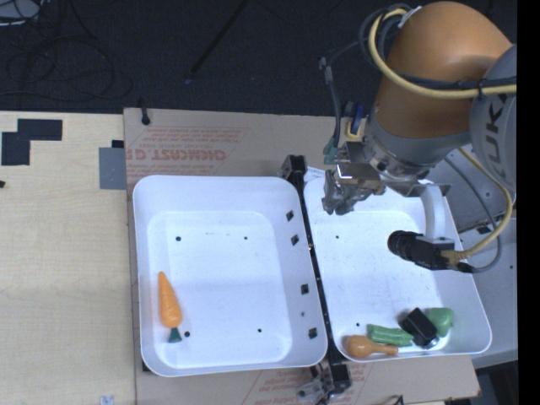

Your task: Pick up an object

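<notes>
My gripper (340,205) hangs over the far left corner of the right bin (468,306), well away from the objects, with nothing seen between its fingers. An orange carrot (170,301) with a green stem lies near the front left of the left bin (211,192). At the front of the right bin sit a tan pear-shaped toy (368,347), a green pod (390,335), a black block (418,326) and a light green piece (440,317), crowded together.
A black divider strip (305,251) with clips runs between the two bins. A black cylinder (419,250) on the arm juts over the right bin's middle. Cardboard (211,142) lies under the bins, and a pale wooden bench top (59,251) spreads to the left.
</notes>
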### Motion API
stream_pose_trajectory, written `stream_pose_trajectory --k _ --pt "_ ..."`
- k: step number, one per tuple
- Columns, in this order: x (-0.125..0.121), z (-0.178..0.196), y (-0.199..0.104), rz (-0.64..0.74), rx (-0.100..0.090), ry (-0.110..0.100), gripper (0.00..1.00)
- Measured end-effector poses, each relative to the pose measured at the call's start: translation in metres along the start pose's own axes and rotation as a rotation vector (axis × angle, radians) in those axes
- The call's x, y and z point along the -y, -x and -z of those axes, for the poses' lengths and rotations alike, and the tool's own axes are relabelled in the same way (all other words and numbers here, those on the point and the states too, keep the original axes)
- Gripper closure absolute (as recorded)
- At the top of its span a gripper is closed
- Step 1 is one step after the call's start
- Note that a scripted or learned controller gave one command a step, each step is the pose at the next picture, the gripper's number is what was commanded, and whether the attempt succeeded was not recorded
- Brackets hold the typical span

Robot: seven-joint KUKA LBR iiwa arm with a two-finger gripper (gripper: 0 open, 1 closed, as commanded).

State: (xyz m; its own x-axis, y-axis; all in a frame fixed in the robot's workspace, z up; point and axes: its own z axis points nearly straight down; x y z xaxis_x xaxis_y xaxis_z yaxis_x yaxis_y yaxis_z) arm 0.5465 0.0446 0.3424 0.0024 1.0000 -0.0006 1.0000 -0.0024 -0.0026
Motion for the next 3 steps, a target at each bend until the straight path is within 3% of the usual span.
stream_pose_trajectory --k 1,2,3 --pt "-0.007 0.188 0.004 0.004 -0.001 0.019 1.00" --pt "0.014 0.107 0.111 -0.009 0.002 -0.007 1.00" --pt "0.058 0.030 0.181 -0.007 0.000 -0.009 1.00"
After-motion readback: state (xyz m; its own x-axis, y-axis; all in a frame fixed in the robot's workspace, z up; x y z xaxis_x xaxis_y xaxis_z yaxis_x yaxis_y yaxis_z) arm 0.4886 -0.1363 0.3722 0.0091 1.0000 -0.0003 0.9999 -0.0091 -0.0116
